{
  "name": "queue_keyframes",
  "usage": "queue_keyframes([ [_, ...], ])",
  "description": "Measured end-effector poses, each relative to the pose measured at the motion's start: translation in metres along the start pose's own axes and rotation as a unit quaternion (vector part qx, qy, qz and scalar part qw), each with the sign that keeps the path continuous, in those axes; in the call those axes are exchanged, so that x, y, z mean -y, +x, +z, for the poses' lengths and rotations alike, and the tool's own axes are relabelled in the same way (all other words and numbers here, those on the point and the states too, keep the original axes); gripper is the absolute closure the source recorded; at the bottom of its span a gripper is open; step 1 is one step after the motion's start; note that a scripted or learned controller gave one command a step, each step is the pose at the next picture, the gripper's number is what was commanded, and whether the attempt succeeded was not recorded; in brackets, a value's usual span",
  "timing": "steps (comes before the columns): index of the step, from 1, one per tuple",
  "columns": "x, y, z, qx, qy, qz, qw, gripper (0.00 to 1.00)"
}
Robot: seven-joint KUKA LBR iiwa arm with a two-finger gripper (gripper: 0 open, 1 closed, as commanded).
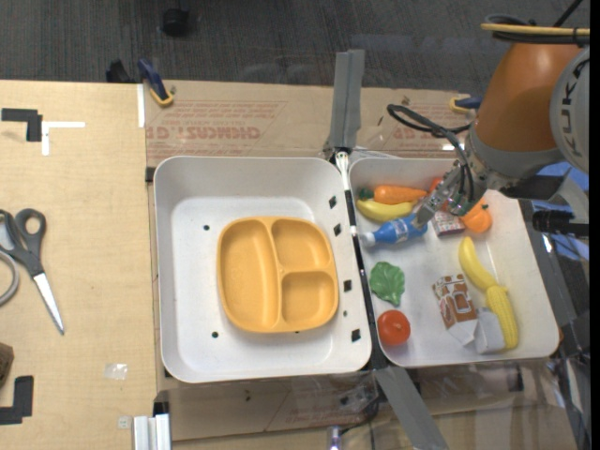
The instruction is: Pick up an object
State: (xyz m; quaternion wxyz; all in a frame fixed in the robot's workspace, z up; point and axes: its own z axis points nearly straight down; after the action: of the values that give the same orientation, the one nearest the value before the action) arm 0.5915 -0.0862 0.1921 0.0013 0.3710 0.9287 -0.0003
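The right bin [534, 251] holds several toy foods. A carrot [398, 193] and a yellow banana [382, 210] lie at its back left, with a blue bottle [394, 233] just in front of them. My gripper [448, 201] hangs low over the bin's back middle, right beside a small red-and-white packet [448, 222] and an orange [479, 218]. Nothing can be seen held in it. Further forward lie a green leafy piece [387, 282], a tomato [393, 327], a brown carton [455, 300], a second banana [475, 262] and a corn cob [503, 315].
The left bin [178, 251] carries a yellow divided plate [277, 273]. A grey divider [346, 101] runs back from between the bins. Scissors [36, 261] lie on the bench at far left. The arm's orange band [530, 97] looms over the right bin's back corner.
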Motion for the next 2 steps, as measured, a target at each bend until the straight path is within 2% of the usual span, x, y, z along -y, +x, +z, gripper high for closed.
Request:
queue_keyframes([
  [1,0.063,-0.010,0.100,-0.001,0.000,-0.110,0.9939,1.00],
  [2,0.095,0.067,0.100,-0.002,0.000,-0.146,0.9894,1.00],
])
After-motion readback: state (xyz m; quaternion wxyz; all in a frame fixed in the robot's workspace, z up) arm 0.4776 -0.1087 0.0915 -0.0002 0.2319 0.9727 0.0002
